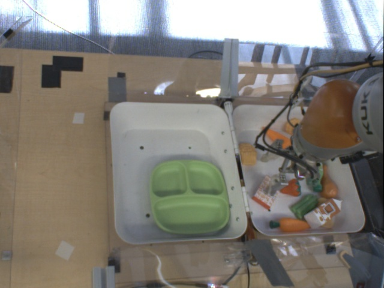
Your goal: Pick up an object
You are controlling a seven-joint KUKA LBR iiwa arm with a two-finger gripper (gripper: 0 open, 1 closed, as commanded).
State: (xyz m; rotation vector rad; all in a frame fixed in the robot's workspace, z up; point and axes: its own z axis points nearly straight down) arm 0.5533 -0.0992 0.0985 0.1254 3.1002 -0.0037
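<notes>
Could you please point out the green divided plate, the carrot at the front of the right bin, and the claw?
green divided plate [189, 195]: camera view, its large front compartment.
carrot [293, 225]: camera view, middle of its orange body.
claw [292, 176]: camera view, between its fingertips.

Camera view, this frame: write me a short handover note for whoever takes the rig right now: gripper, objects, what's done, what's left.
Gripper: low in the right bin, among the toys; whether anything is gripped cannot be told from here.
Objects: right bin holds a red-and-white packet, a green block, a carrot, a small carton, a tan block and other orange pieces partly under the arm.
Left bin: a green divided plate.
Done: arm is down over the pile.
Left: no object visibly lifted yet; confirm a grasp and raise.
</notes>
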